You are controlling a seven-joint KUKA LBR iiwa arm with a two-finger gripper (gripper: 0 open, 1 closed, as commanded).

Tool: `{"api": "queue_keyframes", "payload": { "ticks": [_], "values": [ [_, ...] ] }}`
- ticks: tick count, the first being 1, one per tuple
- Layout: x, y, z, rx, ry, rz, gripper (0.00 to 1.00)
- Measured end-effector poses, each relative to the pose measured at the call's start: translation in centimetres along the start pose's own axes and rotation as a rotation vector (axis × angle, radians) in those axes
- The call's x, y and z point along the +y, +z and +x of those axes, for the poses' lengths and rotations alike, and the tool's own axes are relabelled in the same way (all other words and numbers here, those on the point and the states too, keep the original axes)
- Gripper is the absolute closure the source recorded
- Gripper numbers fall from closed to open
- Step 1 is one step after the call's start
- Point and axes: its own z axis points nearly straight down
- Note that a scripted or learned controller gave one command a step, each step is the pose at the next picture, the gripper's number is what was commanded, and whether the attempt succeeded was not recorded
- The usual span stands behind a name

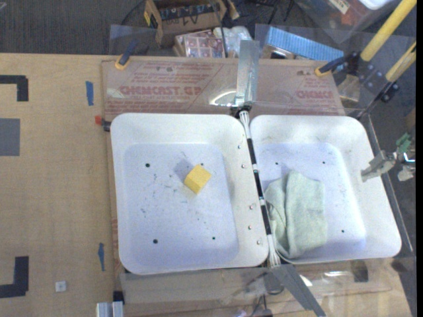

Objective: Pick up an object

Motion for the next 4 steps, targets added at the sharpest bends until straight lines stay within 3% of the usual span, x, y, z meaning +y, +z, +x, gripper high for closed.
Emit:
{"api": "queue_keyframes", "payload": {
  "ticks": [1, 2, 3, 4],
  "values": [
    [0.1, -1.1, -0.1, -0.002, 0.0, -0.004, 1.0],
    [-1.0, 11.0, 4.9, 0.001, 0.229, 0.002, 1.0],
    [4.1, -2.4, 1.8, -0.001, 0.013, -0.001, 1.0],
    [-0.3, 4.3, -1.6, -0.001, -0.392, -0.001, 1.0]
  ]
}}
